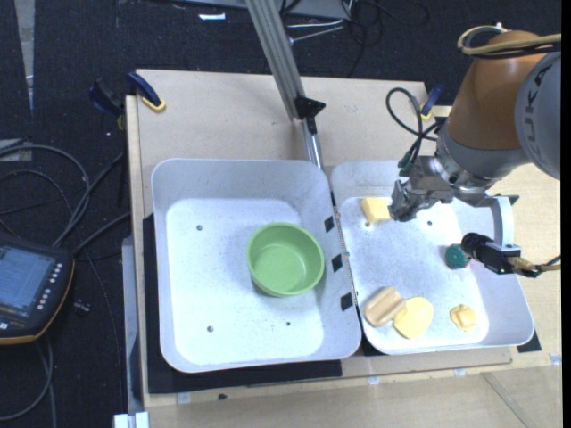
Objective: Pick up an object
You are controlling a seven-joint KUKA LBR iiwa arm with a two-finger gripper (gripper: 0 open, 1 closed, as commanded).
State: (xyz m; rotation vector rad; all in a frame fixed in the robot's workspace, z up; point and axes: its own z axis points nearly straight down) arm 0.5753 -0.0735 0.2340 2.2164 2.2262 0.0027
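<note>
My gripper (401,207) hangs low over the back left part of the right bin (419,266), its dark tip just right of a yellow block (376,209). Whether it touches the block is hard to tell. Near the bin's front lie a tan bread-like piece (383,305), a round yellow piece (413,317) against it, and a small yellow toy (462,316) further right. A small teal object (457,257) sits at the right side. The left bin (178,239) holds a green bowl (285,259), upright.
The grey arm with its orange band (495,69) comes in from the upper right over the right bin's back corner. A slanted metal pole (281,47) rises behind the bins. A black part with a cable (491,252) juts in beside the teal object.
</note>
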